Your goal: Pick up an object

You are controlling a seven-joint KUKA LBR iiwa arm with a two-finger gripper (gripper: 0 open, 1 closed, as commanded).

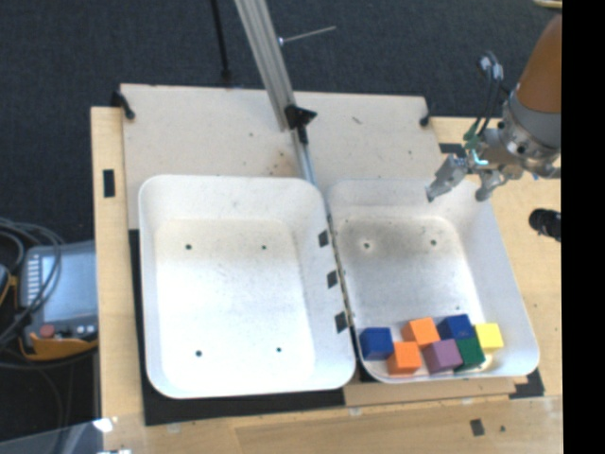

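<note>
Several small coloured cubes lie bunched at the near edge of the right bin [492, 253]: a blue cube [376, 341], two orange cubes [423, 330] [406, 356], a purple cube [440, 355], a green cube [471, 352], another blue cube [458, 326] and a yellow cube [489, 336]. My gripper [463, 185] hangs over the far right corner of that bin, well away from the cubes. Its two fingers are spread apart and nothing sits between them.
The left bin [156, 253] lies beside the right one, with a narrow seam between them. A slanted metal pole [269, 55] rises from the back of the bench. A pendant and cables [47, 296] lie off the left edge.
</note>
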